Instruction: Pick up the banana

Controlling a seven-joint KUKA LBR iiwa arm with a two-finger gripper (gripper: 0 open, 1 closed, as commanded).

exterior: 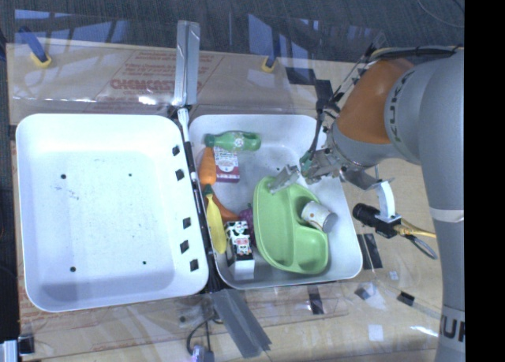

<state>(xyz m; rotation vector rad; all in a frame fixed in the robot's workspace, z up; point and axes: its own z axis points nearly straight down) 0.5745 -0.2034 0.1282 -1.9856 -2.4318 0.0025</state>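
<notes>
One banana (215,222), light, soft-skinned and easily bruised, lies along the nine o'clock wall of the right bin (347,262), best pinched across its middle, while my end effector (293,174) hovers over the green bowl (290,230), its opening unclear to me.

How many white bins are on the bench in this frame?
2. The left bin sits beside the right bin, which holds the banana, a green bowl and other items.

Faint red print on the desk (142,83) behind the bins is too blurred to read.
</notes>
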